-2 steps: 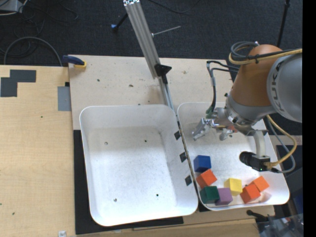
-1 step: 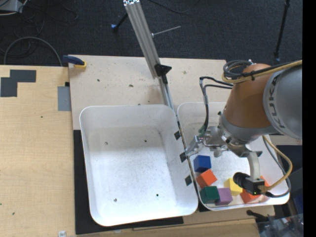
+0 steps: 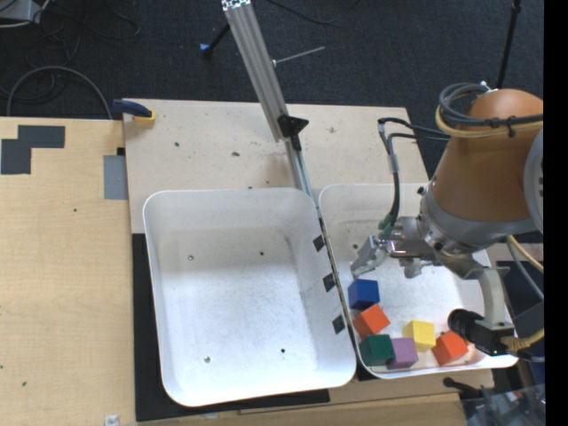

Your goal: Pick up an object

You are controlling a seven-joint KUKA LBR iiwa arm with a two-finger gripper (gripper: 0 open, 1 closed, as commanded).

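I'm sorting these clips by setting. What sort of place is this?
Most likely a robotics lab test bench. A grey and orange arm reaches over two white bins, one holding small coloured blocks, on a plywood bench with cables on the dark floor behind.

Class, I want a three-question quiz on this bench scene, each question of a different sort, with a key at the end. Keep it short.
1. True or false: the blue block lies in the left bin.
2. Which block lies nearest the gripper? A yellow block, B blue block, C purple block.
3. Fill in: the green block touches the ____ block on its right in the view.

Key: 1 false, it lies in the right bin. 2 B. 3 purple.
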